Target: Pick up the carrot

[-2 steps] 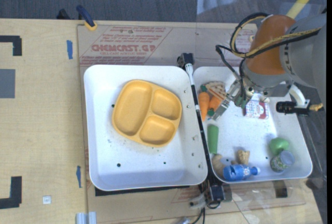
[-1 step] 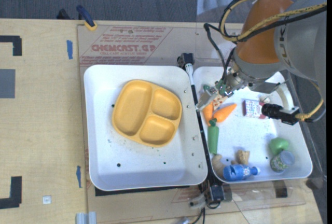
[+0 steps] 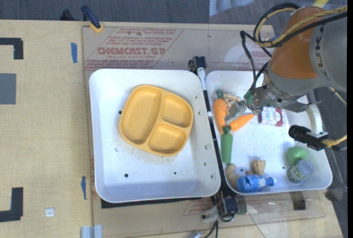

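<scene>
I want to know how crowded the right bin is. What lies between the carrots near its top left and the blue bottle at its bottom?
In the camera view, a green vegetable lies between the carrots and the blue bottle, along the bin's left wall.

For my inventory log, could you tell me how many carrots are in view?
2: one carrot by the right bin's left wall, another carrot angled beside it, under the gripper. More may be hidden.
</scene>
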Robot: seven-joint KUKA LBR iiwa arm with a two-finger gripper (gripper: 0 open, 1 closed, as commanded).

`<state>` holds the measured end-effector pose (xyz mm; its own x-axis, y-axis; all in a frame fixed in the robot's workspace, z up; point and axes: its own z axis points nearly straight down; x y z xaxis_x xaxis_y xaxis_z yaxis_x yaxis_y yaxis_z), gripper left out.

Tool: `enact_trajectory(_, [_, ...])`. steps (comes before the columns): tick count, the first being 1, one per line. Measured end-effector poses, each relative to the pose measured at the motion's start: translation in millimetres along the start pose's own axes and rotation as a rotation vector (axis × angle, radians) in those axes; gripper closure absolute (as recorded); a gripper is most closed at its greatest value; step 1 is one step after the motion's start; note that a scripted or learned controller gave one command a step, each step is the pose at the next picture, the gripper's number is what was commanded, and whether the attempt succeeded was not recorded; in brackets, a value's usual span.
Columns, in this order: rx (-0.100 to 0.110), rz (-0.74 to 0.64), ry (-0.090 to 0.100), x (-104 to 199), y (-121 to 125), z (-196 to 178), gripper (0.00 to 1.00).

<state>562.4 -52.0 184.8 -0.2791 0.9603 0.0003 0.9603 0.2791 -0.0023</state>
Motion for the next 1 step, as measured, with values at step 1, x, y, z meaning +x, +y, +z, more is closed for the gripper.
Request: enact_trajectory(1, [0.001,0.174,-0.002,-59.2,6.3,53.7,0.00])
